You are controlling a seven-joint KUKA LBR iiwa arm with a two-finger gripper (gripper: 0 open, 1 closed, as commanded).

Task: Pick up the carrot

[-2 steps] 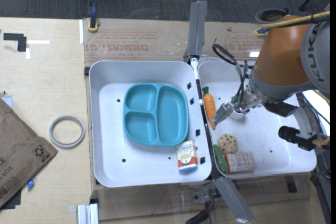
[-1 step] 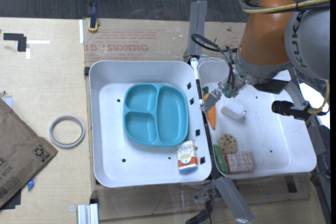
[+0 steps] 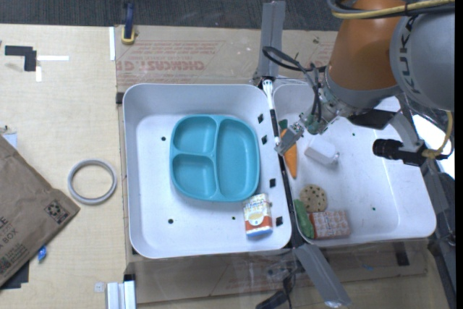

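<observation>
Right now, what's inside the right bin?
In the right bin: the carrot along its left wall, a small white block, a cookie, a pink wafer pack and something green. The arm covers the far end.

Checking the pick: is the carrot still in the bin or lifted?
In the bin. The carrot lies flat on the right bin's floor by its left wall, with the gripper just above-right of it.

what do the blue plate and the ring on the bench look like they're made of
Blue plate: likely moulded plastic, going by its even turquoise colour, soft sheen and rounded compartment walls. Ring: hard to tell; pale grey and matte, possibly a tape roll, plastic or rubber.
</observation>
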